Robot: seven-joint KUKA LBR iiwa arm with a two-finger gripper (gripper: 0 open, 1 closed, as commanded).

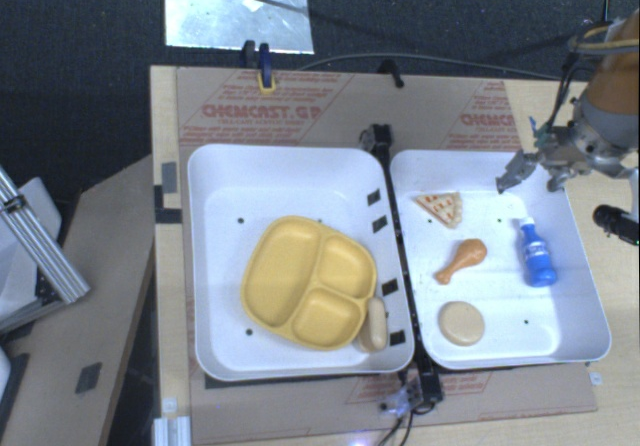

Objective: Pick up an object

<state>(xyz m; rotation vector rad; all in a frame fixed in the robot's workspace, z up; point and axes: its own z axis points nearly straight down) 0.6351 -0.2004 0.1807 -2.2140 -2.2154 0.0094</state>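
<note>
The right bin holds a pizza slice, a brown chicken drumstick, a round beige cookie and a blue bottle lying along the bin's right side. My gripper hangs over the bin's far right corner, above and behind the bottle. Its two fingers are spread apart with nothing between them. The arm's orange band shows at the right edge of the camera view.
The left bin holds a yellow divided tray with a pale bread roll at its near right corner. Black clips line the ridge between the bins. Cables cross the bench behind the bins.
</note>
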